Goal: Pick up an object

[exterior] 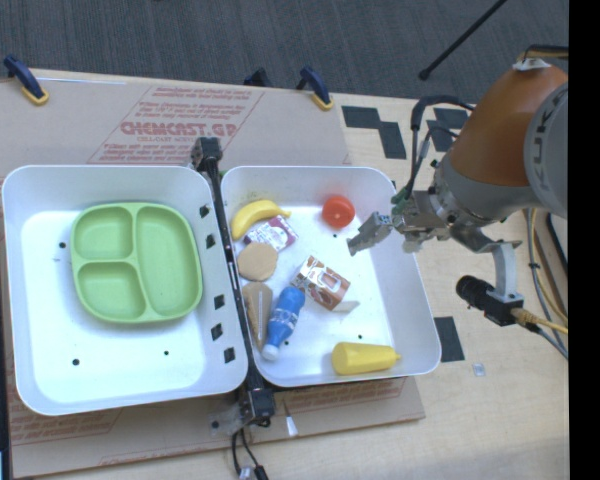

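The right bin (405, 268) holds several small items. A yellow banana (258, 214) and a red ball (338, 210) lie at the far end, with a crumpled wrapper (273, 234) beside a round tan bun (258, 262). Further forward are a cone (256, 308), a blue bottle (284, 318) and a brown and white packet (323, 283). A yellow wedge (364, 358) lies near the front wall. My gripper (368, 234) hangs over the bin's right side, just right of and below the red ball. Nothing shows in its grasp.
The left bin (30, 348) carries a green divided plate (137, 262). A black hinge strip (223, 268) runs between the bins. Cardboard (180, 118) lies behind them, held by blue clamps (315, 86). The arm's body and cables fill the bench to the right.
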Robot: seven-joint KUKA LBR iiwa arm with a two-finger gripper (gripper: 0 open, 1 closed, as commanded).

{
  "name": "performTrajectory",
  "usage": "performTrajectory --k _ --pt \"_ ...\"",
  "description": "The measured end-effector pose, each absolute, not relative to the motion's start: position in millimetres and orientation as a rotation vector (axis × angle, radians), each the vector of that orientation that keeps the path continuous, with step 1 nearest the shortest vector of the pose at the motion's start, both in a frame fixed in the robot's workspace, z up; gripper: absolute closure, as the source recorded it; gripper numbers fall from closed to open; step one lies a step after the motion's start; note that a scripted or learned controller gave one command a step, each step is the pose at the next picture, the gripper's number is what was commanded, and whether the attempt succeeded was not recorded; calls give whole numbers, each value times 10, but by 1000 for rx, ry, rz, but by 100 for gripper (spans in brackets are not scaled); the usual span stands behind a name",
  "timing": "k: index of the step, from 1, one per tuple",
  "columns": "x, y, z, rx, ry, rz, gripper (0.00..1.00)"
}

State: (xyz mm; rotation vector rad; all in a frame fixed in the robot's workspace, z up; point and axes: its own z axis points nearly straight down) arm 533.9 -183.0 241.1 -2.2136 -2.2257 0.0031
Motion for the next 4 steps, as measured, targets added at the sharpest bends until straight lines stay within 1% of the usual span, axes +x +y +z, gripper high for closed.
performTrajectory --k 1,2,3,4 --pt "4759 -1712 912 -2210 -2226 3 0" --pt "4768 -1714 1015 -2204 -2232 4 100" --pt "5512 -1891 1466 -2216 -2227 0 100" --pt "5076 -2009 2059 -2216 -2227 1 100"
